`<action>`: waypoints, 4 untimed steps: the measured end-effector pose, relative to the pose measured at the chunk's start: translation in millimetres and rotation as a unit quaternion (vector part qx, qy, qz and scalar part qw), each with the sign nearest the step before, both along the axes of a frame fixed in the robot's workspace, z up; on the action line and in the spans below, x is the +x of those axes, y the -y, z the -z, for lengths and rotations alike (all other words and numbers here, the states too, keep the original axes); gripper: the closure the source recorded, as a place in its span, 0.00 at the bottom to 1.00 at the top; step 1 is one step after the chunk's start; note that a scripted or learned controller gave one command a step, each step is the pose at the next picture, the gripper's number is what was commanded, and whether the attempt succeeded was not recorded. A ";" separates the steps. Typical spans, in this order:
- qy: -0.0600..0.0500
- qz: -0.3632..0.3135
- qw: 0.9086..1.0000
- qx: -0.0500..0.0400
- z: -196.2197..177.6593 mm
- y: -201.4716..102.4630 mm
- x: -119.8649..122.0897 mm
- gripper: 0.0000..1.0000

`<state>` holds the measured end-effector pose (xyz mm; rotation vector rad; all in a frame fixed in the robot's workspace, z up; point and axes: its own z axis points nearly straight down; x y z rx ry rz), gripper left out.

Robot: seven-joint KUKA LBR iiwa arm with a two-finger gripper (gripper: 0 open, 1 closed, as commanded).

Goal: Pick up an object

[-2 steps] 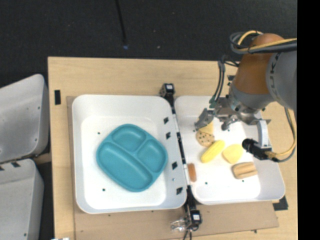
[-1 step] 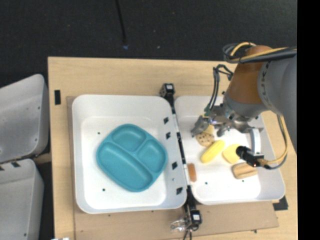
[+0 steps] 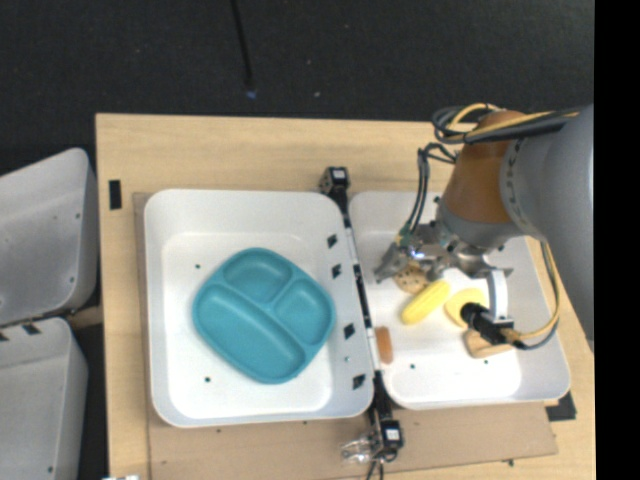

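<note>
Camera view, banana: a small yellow banana (image 3: 425,302), short, plump and slightly curved, lies slantwise in the right bin (image 3: 535,373), its upper end pointing toward the arm's wrist. Its skin is plain bright yellow.
Camera view, neighbours of the banana: a second yellow piece (image 3: 461,307) sits just beside its right end, partly behind a black part of the wrist gear. A tan block (image 3: 487,345) lies near the right bin's front, and a small speckled, cookie-like thing (image 3: 407,280) lies just above the banana's left end.
Camera view, pincer: the pincer (image 3: 412,258) hangs low over the back half of the right bin, just above the banana; its metal fingers are a blur against the white floor, so I cannot tell whether they are spread or closed, or whether they touch anything.
Camera view, arm: grey body with the orange band (image 3: 478,183) comes in from the right, cables looped around it.
Camera view, left bin: the left bin (image 3: 170,378) bears a teal divided plate (image 3: 262,313) near its middle.
Camera view, edges: the bins meet at a central wall with black clips; a small orange piece (image 3: 384,345) lies against that wall on the right bin's side.
Camera view, open room: bare white floor shows at the right bin's front left; light wooden tabletop (image 3: 230,153) borders both bins.
</note>
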<state>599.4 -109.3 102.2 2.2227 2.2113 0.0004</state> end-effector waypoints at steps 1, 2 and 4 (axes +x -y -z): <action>0.005 0.003 1.000 -0.001 -14.7 1.9 2.8 1.00; 0.001 0.002 1.000 0.001 -77.3 10.5 4.4 1.00; 0.000 -0.004 1.000 0.002 -148.1 3.6 10.2 1.00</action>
